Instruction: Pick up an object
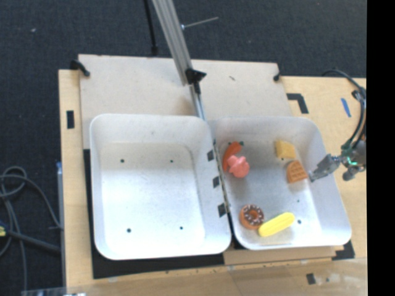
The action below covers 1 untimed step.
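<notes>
Over by the right bin's (330,165) right edge sits the gripper (336,165), poking in from the side at about mid-height — can't tell from this angle what state it's in, it's too small and dark. Its tip is just beside a little orange ridged piece (296,172), which lies near that right wall. Just above that, a pale yellow chunk (284,149), smooth and rounded. Against the bin's left wall there's a pinkish-red toy (235,160) with a knobby shape, an orange bit at its top. Down near the front edge, a brown donut (251,216) with speckled topping is touching a glossy yellow banana-like thing (276,224) — those two are well apart from the gripper.

Both bins are matte white plastic with rounded corners, the left bin (99,184) showing a few dark dots on its floor. A metal pole (175,39) slants up from between the bins' back edges.
</notes>
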Each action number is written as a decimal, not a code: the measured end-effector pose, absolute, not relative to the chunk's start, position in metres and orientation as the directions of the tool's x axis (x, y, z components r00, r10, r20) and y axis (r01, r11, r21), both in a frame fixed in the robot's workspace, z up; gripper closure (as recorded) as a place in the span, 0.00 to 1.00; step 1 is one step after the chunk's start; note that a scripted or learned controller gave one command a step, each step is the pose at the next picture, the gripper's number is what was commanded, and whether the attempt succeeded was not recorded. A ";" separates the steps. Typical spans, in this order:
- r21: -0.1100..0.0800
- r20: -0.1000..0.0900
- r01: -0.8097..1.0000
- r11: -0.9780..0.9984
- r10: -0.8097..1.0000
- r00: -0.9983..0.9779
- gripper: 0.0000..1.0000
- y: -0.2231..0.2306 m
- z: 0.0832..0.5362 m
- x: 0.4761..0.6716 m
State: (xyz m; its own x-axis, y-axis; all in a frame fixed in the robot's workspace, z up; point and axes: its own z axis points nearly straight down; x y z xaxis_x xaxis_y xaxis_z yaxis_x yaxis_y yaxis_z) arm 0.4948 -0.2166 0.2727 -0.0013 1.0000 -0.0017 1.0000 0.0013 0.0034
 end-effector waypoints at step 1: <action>-0.003 0.000 1.000 -0.001 1.000 0.001 0.00 -0.220 0.212 0.500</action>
State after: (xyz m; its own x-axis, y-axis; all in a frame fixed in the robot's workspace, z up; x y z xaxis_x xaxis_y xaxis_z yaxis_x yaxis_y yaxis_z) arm 0.5002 -0.2204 0.2121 0.0007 1.0000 -0.0005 1.0000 -0.0007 -0.0028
